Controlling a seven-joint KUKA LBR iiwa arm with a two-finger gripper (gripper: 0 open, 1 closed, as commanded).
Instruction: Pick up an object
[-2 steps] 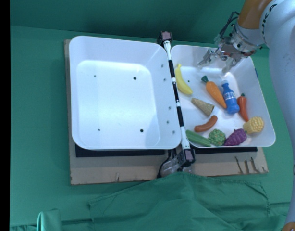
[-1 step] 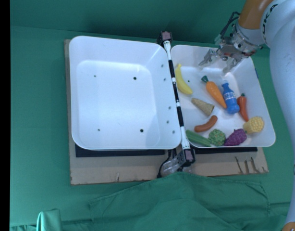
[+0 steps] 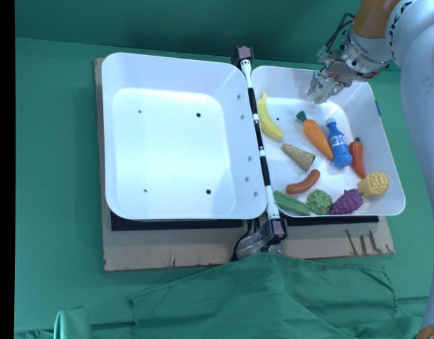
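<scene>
The right bin (image 3: 288, 85) holds several toy foods: a yellow banana (image 3: 268, 119), an orange carrot (image 3: 316, 136), a blue bottle (image 3: 337, 142), a small red-orange carrot (image 3: 357, 158), a tan cone (image 3: 299, 156), a red sausage (image 3: 302, 182), a green cucumber (image 3: 292, 203), a green broccoli piece (image 3: 319, 201), purple grapes (image 3: 346, 202) and yellow corn (image 3: 373, 183). My gripper (image 3: 320, 92) hangs over the bin's far part, above and behind the carrot, with nothing seen between its fingers.
The left bin (image 3: 174, 136) lies beside the right one, with a black-and-white divider bar (image 3: 258, 140) between them. Both rest on cardboard (image 3: 153, 249). Green cloth (image 3: 273, 295) is bunched at the front. The arm (image 3: 415, 62) comes down along the right side.
</scene>
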